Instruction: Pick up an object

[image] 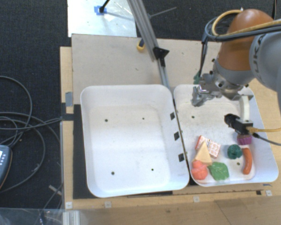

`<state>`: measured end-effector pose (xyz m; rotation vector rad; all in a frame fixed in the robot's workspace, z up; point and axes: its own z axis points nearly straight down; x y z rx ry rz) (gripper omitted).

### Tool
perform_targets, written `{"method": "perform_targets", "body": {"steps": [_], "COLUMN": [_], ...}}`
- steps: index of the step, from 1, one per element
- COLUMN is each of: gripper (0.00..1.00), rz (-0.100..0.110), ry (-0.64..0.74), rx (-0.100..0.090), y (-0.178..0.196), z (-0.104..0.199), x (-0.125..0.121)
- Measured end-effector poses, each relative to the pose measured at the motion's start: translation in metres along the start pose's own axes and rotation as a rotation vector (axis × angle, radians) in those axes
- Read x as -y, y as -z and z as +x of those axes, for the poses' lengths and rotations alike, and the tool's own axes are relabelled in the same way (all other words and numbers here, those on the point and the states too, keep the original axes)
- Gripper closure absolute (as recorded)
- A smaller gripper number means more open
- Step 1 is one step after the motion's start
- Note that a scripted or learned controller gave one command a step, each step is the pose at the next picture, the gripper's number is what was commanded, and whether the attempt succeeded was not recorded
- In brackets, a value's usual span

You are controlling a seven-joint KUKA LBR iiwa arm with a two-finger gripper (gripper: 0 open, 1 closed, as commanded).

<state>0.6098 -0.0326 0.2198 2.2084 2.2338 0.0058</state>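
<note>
1. My gripper (200, 96) hovers over the far part of the right bin (267, 168); I cannot tell its state.
2. The toy food (210, 159) sits crowded in the near corner, well apart from me.
3. Pieces touch, so I may nudge neighbours or pinch two.
4. The sausage (247, 160) hugs the wall.

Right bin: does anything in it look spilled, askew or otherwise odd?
Nothing looks spilled or damaged. The toy food sits bunched in the right bin's near corner: orange tomato, green leafy piece, cheese wedge, red-and-white block, dark green ball and sausage. The gripper hovers over bare floor, away from them.
</note>
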Motion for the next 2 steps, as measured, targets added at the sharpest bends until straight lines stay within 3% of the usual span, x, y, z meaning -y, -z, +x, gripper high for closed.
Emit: {"method": "perform_targets", "body": {"steps": [1, 2], "gripper": [1.00, 1.00], "rz": [0.000, 0.001], "ry": [0.001, 0.000], "rx": [0.000, 0.000], "y": [0.013, 0.002], "z": [0.055, 0.109], "x": [-0.004, -0.012]}}
